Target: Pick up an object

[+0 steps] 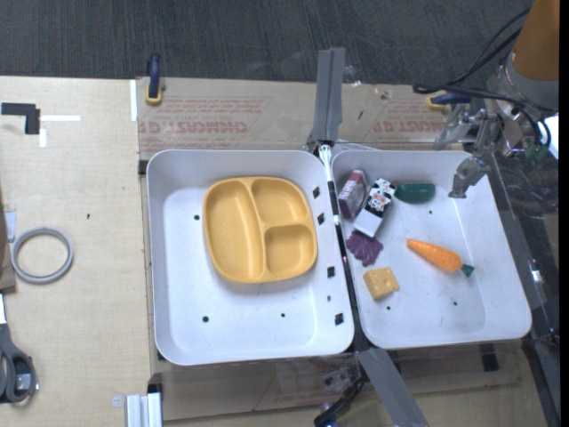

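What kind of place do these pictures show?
Probably a robot test lab: two white bins on a cardboard-covered bench, toy food like a carrot, and a cabled robot arm.

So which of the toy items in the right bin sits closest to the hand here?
The dark green piece at the bin's far side, just left of the hand. The carrot, cheese wedge and cartons lie farther off.

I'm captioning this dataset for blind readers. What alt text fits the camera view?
A gripper hangs over the right bin's far right corner; the bin holds a carrot, cheese, a milk carton, a purple piece, a dark packet and a green item. A yellow divided plate sits in the left bin.
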`<state>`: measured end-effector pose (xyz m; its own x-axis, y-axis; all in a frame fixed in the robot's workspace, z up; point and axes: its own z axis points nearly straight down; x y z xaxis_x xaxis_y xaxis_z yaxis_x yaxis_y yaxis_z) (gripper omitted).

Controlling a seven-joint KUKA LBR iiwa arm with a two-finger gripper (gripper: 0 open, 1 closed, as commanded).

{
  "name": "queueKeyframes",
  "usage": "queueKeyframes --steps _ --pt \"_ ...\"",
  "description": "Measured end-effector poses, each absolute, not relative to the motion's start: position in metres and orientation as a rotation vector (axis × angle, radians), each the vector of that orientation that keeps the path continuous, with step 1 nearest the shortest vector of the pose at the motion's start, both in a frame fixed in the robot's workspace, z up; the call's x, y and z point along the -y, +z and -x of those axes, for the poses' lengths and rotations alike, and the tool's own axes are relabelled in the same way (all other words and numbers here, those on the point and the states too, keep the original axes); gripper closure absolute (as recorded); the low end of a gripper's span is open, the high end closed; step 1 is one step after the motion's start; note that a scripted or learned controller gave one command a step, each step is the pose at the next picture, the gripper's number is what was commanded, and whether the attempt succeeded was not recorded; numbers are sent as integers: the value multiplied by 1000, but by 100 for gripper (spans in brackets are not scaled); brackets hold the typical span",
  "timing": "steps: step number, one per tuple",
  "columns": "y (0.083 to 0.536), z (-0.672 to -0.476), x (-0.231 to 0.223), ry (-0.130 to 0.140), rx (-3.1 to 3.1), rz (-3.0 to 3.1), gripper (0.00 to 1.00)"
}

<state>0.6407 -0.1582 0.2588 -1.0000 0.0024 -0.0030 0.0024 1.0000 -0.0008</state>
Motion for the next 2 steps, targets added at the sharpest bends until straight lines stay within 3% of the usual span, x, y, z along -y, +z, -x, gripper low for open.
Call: queueKeyframes --steps 1,2 --pt "177 -630 164 -1 -3121 -338 0" --pt "93 -600 221 -1 -3052 -732 0"
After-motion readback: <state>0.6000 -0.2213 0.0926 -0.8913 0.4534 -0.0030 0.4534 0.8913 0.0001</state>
